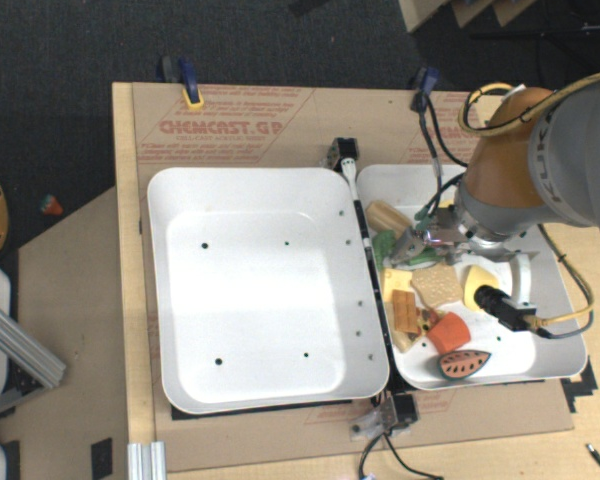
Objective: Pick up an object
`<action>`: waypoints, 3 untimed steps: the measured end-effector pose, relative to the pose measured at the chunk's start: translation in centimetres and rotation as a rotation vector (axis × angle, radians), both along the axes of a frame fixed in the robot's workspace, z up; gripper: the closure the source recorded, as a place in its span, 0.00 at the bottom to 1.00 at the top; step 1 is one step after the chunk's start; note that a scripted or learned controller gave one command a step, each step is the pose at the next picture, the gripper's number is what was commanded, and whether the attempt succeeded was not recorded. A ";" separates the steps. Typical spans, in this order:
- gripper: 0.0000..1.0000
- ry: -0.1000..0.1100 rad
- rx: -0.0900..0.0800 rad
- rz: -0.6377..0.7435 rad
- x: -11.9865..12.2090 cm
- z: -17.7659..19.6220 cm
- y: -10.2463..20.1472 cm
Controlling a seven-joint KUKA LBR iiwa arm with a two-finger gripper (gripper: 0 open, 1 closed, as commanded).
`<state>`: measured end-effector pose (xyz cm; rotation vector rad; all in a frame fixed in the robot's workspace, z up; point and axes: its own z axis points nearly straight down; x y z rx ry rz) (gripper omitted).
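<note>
The right bin holds several toy foods: a tan bread roll, a green piece, a beige cracker square, a yellow piece, an orange strip, a red-orange piece and a brown watermelon-like slice. My gripper reaches down from the arm's orange-banded wrist into the upper middle of this bin, just above the cracker and beside the green piece. Whether anything sits between its fingers cannot be made out.
The left bin lies beside the right one, a black divider between them. Cables run along the right bin's back edge, and a black cable loops past the yellow piece. Clamps hold the board's far edge.
</note>
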<state>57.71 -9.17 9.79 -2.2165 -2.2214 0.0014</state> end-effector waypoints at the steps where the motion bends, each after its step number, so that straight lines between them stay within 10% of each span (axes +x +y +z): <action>1: 0.00 -0.007 -0.003 0.000 4.5 -1.4 -0.7; 2: 0.00 0.018 -0.002 0.004 8.7 -1.4 -0.7; 3: 1.00 0.019 -0.002 -0.001 8.5 -0.5 -0.8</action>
